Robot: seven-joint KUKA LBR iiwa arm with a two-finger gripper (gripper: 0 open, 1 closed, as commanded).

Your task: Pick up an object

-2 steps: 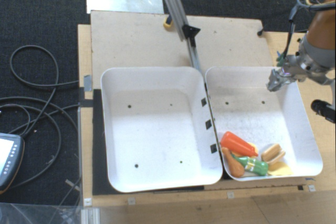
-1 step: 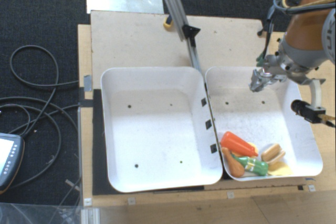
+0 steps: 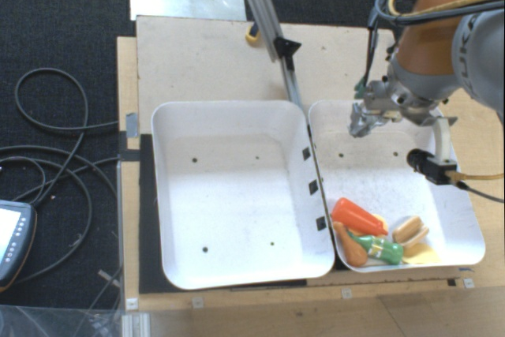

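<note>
Several toy foods lie in the near corner of the right bin [image 3: 454, 205]: an orange-red piece [image 3: 359, 215], an orange carrot-like piece [image 3: 350, 245], a green bottle-shaped piece [image 3: 380, 247], a tan bun [image 3: 410, 230] and a pale yellow piece [image 3: 420, 252]. My gripper [image 3: 360, 125] hangs over the far end of the right bin, well away from the pile, with nothing seen in it. Its fingers are too small and dark to read.
The left bin [image 3: 162, 170] sits beside the right one, with a row of black clips [image 3: 313, 187] along the shared wall. A grey slanted pole [image 3: 260, 0] rises from behind the bins. Cables [image 3: 47, 170] lie on the floor at left.
</note>
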